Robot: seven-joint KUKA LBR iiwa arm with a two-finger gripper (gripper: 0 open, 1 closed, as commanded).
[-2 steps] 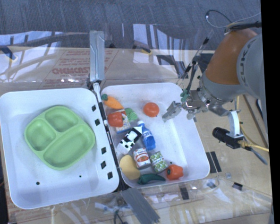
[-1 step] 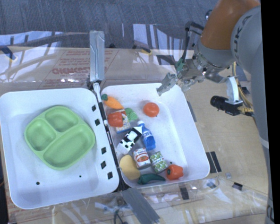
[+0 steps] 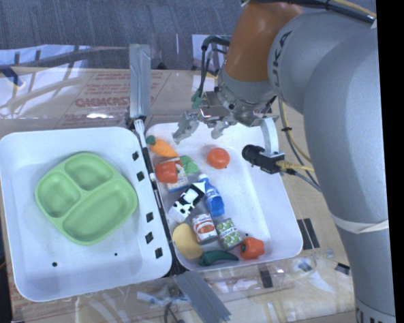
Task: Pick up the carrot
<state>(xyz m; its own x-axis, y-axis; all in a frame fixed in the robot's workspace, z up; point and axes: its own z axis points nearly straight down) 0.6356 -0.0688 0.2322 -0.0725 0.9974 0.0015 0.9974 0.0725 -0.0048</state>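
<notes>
At the near end of the right bin (image 3: 277, 214) the toy foods lie crowded together, while the carrot (image 3: 163, 148) rests farther back against the left wall, and the gripper (image 3: 201, 125) hovers just beyond it, spread and empty, probably preparing to descend.

My arm (image 3: 336, 115) is plain grey with an orange band (image 3: 259, 31) above the wrist. Both bins are white. The left bin (image 3: 31, 270) has a light green divided plate (image 3: 86, 196). In the right bin (image 3: 276, 207): an orange carrot (image 3: 164, 149) with a green top at the far left corner, a red-orange tomato (image 3: 218, 157), a black-and-white cow-patterned carton (image 3: 186, 201), a blue bottle (image 3: 215, 204), and a pale yellow thing (image 3: 185, 239) by the near left corner.
</notes>
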